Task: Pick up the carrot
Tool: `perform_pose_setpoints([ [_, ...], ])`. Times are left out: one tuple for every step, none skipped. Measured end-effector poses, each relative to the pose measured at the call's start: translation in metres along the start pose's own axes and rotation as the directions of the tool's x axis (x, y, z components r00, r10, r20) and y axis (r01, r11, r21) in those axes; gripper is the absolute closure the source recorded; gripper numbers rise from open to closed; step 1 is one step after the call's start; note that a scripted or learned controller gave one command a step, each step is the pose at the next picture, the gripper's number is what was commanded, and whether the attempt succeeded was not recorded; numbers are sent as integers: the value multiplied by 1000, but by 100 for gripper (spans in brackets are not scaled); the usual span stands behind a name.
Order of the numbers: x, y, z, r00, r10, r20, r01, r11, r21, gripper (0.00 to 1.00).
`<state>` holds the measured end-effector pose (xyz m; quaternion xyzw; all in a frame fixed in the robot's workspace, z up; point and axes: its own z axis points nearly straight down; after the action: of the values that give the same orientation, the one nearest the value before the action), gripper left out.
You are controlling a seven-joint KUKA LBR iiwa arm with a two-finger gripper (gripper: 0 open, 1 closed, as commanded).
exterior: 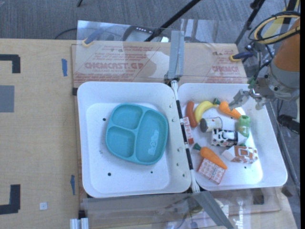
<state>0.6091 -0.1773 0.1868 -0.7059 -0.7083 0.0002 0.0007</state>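
Right bin (271, 142) crowded — left bin's rim (90, 142) open

Two small orange plastic toy carrots are lying in the right white bin (274, 173). One orange carrot with a green leafy stub (212, 157) is lying flat toward the near half of the bin, slanting from its green top at the left-far end down to its tapered tip at the right-near end. It is sitting just beside a red waffle-patterned block (211, 171) on its near side and a black-and-white carton (224, 137) on its far side. The second, shorter orange carrot (229, 109) is lying toward the far side of the bin, its green top pointing far-left, just right of a yellow toy banana (204, 108).
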Motion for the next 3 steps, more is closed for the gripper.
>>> perform_pose_setpoints([
  [13,29,101,976,-218,2,218,976,-4,0],
  [14,30,90,976,-219,2,219,976,-5,100],
  [13,30,90,976,-219,3,219,976,-6,0],
])
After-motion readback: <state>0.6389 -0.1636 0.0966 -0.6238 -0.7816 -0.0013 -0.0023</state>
